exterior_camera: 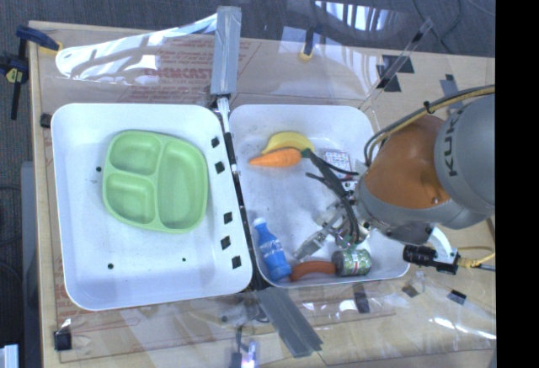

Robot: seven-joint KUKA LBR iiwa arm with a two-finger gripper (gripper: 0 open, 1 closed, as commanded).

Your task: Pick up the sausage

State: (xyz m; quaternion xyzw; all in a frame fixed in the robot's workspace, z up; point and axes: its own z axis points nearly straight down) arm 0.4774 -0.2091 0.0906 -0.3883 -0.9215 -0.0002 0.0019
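sausage (313,270) lies at the right bin's (253,118) front wall; likely light, smooth, slippery, best pinched mid-length. gripper (333,233) spread open above it, holding nothing.

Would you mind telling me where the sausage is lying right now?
The sausage lies at the near edge of the right bin, between the blue bottle on its left and the green can on its right, just below the tool.

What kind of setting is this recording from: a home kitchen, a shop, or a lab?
Most likely a robotics lab bench, not a kitchen. Two white bins sit side by side, taped onto a bench. Toy-like food such as a carrot and sausage lies under the arm's claw, with loose cables nearby.
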